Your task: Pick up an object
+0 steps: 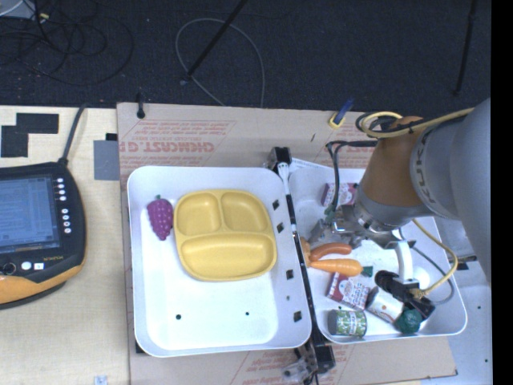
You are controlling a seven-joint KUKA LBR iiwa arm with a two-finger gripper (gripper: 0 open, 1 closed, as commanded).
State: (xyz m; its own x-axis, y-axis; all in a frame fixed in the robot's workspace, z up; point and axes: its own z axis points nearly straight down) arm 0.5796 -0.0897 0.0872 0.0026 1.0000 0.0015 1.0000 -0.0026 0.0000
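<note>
Hovering low over the right bin point(457, 321), the gripper point(330, 233) is at the bin's left side, just above the clutter. Can't tell whether it's released or clenched; the wrist blocks that. Nothing visibly grasped.

Likely target: the carrot point(335, 266), lying flat on the bin floor just below the gripper in the picture. A red-orange piece point(329, 251) lies right alongside it, touching or nearly so.

Risks:
- Two-for-one or neither: the carrot and the red-orange piece run almost parallel and close together, so a descent between them could push both aside.
- Divider wall: the carrot's left end is near the wall shared with the left bin point(140, 215), leaving little room on that side.
- Roll-out: the carrot is tapered and round, so closing along its length would probably squirt it out.
- Packet point(349, 293) sits just below the carrot's thick end; a nudge could ride the carrot up onto it.

Carrot orientation: the long axis runs roughly left-right in the view, dipping slightly to the right. Thin tip points left toward the divider, green top end points right. My read: close across the short axis, near mid-body.
</note>
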